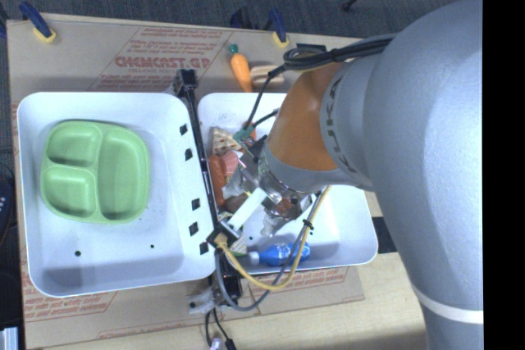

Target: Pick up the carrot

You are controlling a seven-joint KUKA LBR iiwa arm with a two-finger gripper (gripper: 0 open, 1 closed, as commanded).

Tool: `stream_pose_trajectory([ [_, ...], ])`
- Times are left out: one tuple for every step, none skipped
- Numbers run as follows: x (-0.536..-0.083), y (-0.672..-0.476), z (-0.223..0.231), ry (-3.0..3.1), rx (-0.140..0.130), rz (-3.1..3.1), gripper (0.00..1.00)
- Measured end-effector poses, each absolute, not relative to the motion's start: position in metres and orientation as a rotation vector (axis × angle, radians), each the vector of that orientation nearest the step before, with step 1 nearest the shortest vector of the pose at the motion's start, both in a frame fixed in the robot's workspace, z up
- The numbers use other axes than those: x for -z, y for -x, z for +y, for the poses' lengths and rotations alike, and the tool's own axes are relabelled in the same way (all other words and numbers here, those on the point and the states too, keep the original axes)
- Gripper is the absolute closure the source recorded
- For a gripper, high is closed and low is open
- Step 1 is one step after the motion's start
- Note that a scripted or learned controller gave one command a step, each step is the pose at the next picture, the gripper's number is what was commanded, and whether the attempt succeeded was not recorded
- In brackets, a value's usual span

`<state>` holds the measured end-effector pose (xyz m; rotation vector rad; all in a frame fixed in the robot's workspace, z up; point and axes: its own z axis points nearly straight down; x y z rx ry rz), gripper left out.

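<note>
The carrot (240,71) lay outside both bins, on the brown sheet near the desk's far edge. It sat just beyond the far left corner of the right bin (354,219), with its green top pointing toward the far edge. Nothing was touching it.

The end effector (262,206) hung low inside the right bin, well apart from the carrot. It was above a clutter that included a reddish piece (217,168) by the left wall and a blue item (279,252) at the near edge. The wrist and cables covered most of it, so I could not tell whether it was released or clenched, or whether it was touching anything below. Nothing could be seen held in it.

By my judgement the approach had not yet reached the target. To do the step well, the arm would likely need to rise clear of the bin's rim and cross the far wall. It should then come down over the middle of the carrot and close across its narrow width rather than along its length. The rim just beside the carrot could foul the descent.

The left bin (107,262) held a green plate (94,170).
</note>
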<state>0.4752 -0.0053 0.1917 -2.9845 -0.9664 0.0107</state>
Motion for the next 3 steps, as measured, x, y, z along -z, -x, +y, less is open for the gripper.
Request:
stream_pose_trajectory([
  [-0.192,-0.552,0.042,3.023,-0.008,-0.844,0.00],
  [-0.108,-0.526,0.135,3.054,-0.014,-0.726,0.00],
  [-0.117,-0.527,0.137,3.046,-0.017,-0.731,1.00],
])
